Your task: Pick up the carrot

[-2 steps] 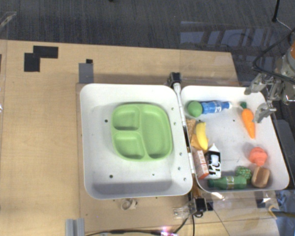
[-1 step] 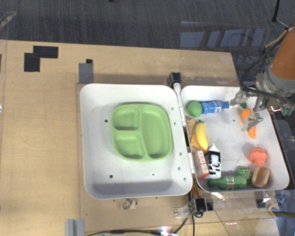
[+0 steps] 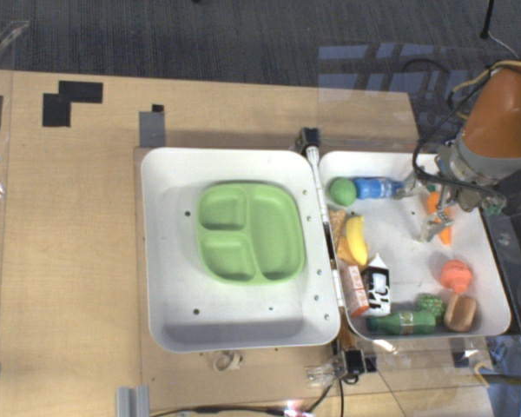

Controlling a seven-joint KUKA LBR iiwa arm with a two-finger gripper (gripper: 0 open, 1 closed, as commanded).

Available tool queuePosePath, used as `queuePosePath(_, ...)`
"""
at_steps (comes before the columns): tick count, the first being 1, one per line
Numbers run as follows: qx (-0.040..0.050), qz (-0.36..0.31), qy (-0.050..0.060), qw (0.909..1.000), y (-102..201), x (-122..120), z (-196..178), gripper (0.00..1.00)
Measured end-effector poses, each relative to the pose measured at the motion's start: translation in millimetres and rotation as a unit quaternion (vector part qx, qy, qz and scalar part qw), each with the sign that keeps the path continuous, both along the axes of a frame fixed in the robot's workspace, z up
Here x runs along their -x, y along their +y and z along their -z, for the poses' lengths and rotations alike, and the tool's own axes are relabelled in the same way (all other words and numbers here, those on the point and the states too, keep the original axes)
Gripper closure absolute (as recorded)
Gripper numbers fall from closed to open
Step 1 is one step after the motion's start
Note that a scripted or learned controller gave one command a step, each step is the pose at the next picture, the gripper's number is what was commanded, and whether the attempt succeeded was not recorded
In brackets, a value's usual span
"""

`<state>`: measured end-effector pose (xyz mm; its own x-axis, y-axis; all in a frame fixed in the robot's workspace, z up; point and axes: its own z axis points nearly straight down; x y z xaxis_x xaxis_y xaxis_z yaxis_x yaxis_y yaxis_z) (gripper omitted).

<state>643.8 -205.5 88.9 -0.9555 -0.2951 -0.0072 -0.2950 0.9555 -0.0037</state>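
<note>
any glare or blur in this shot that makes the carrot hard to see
Camera view: soft and slightly blurred overall; pale reflections streak the clear panel above the right bin; the carrot is small and partly covered by the gripper, with its outline smeared.

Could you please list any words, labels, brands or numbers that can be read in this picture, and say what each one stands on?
No text can be read.
Black-and-white carton: dark print, too blurred to read.
Green bottle: brownish label band, too small to read.
Blue bottle: no legible label.
Red-orange packet: print unreadable.
</note>
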Motion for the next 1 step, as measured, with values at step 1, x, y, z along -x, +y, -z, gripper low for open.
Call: queuePosePath(1, 0.0014, -0.002, -0.010, 1.0000, 1.1, -5.6, -15.8, 1.00)
